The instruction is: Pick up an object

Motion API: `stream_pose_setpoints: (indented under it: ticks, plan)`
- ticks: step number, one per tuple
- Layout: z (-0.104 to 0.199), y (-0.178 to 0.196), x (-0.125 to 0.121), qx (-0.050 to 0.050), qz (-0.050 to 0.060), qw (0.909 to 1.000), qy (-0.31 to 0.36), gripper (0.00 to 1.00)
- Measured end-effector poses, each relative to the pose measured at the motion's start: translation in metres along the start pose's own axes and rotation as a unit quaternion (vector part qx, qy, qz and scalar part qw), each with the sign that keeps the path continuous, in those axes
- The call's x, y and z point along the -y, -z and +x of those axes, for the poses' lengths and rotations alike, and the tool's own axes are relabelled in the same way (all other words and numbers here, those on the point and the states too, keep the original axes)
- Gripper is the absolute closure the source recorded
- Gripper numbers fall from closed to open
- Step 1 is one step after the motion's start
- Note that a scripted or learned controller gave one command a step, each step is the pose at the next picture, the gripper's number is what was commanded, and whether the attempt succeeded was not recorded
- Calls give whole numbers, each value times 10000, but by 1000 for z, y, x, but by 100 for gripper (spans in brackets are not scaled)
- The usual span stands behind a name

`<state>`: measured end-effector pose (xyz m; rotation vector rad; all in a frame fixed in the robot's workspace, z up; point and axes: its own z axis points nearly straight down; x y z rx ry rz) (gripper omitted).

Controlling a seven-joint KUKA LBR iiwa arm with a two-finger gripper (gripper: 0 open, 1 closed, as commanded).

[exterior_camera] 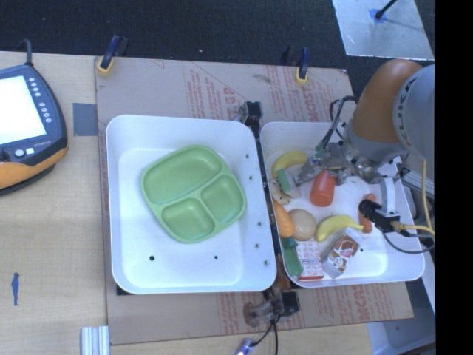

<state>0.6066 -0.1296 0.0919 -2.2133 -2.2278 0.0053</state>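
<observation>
Over the right bin (399,268), my gripper (307,174) sits low among the clutter, just left of the red-orange cylinder (323,188). How it's set, or whether it has hold of anything, I can't tell from this angle. Cylinder stands roughly upright, touching or nearly touching my tool's right side. Yellow banana (289,160) lies just up-left of the cylinder, long axis slanting. Cylinder is the closest target.
</observation>
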Motion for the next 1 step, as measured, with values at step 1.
stream_pose_setpoints:
  ticks: [1]
  plan:
    - [-1,10,0,6,8,10000,7,100]
